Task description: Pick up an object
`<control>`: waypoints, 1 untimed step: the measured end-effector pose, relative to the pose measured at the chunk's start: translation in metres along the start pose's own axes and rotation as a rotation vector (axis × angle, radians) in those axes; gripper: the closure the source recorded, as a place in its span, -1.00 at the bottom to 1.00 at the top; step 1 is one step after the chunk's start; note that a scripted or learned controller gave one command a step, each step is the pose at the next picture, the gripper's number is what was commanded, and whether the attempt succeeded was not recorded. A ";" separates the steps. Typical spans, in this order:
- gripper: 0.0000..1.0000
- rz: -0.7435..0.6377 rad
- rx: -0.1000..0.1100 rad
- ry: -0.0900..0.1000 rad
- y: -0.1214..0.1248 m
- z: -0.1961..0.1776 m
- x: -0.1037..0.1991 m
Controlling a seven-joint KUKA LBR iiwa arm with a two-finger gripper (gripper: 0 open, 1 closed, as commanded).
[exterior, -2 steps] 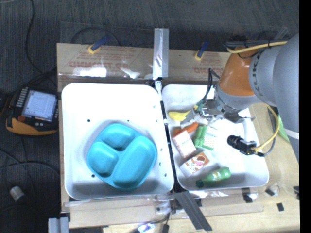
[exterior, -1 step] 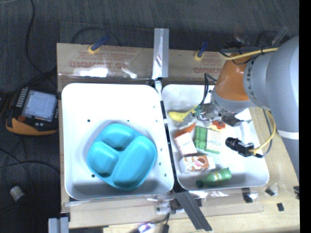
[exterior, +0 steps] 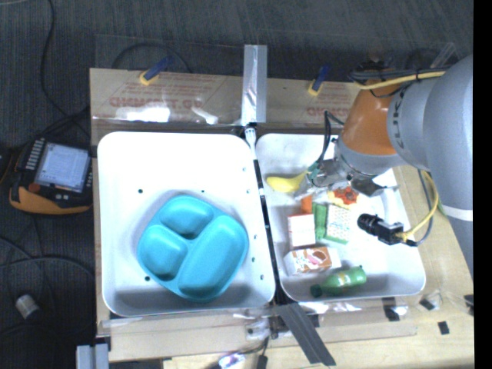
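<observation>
Arm low over the right bin's clutter.
The gripper sits near the right bin's far edge, beside a yellow banana; its finger state cannot be told.

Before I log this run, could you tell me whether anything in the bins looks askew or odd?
The blue divided tray sits skewed in the left bin. In the right bin, the green bottle lies on its side. Nothing looks spilled.
</observation>
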State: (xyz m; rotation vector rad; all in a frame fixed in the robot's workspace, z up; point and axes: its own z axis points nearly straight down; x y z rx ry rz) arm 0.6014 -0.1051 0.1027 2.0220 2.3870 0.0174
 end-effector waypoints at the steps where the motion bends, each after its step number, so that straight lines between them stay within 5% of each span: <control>1: 1.00 0.052 0.019 0.000 0.029 -0.132 0.057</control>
